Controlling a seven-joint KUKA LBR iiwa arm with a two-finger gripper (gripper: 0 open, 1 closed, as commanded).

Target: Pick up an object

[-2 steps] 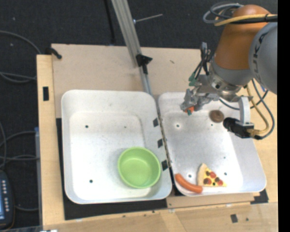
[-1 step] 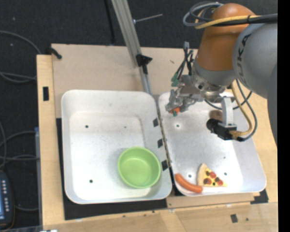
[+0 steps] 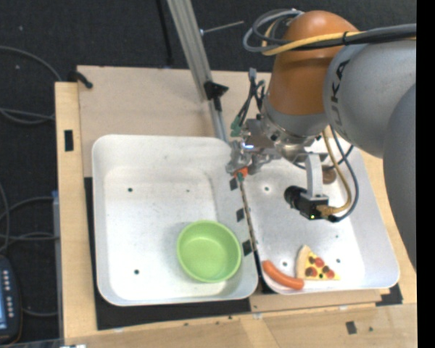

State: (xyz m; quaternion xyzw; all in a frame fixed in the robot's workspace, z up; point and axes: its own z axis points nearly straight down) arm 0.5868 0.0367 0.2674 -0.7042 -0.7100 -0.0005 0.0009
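Note:
A green bowl point(image 3: 209, 250) sits in the left bin point(image 3: 130, 165), near its front right corner. In the right bin point(image 3: 370, 230) a pizza slice toy point(image 3: 315, 264) and an orange sausage-shaped toy point(image 3: 283, 275) lie along the front edge. My gripper point(image 3: 242, 165) hangs under the orange-banded wrist, over the divide between the two bins at their far end. It is well away from the bowl and the toys. The wrist and cables hide its tip.
A slanted metal pole point(image 3: 196, 56) rises behind the bins toward the top of the view. A black cabled piece point(image 3: 306, 201) hangs below the wrist over the middle of the right bin. The arm covers the right bin's far part.

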